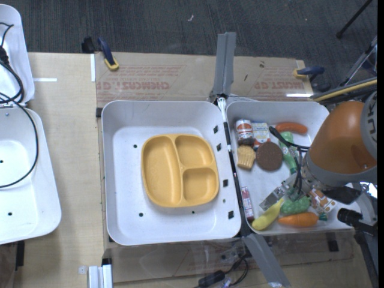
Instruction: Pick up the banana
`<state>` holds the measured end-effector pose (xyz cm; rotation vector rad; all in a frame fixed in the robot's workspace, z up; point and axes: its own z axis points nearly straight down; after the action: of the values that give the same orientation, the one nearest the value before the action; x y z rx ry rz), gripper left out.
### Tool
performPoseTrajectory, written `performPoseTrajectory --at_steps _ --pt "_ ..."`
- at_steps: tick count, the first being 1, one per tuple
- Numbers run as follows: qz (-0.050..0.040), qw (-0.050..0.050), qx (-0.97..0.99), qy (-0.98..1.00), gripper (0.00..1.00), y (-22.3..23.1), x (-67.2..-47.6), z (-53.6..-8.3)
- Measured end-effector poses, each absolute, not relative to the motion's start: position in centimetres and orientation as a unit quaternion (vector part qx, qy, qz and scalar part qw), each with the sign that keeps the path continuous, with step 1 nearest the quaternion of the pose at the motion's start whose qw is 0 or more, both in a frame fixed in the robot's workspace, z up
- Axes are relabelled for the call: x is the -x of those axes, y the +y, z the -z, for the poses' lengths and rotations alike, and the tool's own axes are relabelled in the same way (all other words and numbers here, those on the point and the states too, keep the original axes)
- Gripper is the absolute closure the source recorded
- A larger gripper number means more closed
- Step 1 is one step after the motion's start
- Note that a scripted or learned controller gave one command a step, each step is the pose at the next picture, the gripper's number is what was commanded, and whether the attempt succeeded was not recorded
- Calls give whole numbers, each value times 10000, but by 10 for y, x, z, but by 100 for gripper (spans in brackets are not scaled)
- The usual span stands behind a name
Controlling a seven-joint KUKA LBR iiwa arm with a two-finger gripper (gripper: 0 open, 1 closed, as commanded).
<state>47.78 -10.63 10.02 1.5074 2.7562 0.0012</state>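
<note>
Banana [267, 216]: lay in the right bin [264, 110], near its front edge and front-left corner.
Long axis: ran diagonally, one end toward the front-left corner, the other rising toward the bin's middle and the gripper.
Neighbours: a carrot [298, 219] lay just beside it along the front edge; a green vegetable [295, 206] sat just behind the carrot.
Gripper [281, 194]: stood just above the banana's upper end, under the arm's orange band [343, 141]; how wide it stood could not be told.
Farther back: a brown round cookie [269, 156], a cracker [246, 157], a small can [243, 131], a red sausage [291, 126].
Left bin [120, 209]: carried a yellow divided plate [179, 170] near its middle.
</note>
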Motion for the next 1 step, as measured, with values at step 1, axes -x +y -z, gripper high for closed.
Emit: performPoseTrajectory --at_steps 1 --pt "7 -10 -5959 8030 0 -101 -477 -91"
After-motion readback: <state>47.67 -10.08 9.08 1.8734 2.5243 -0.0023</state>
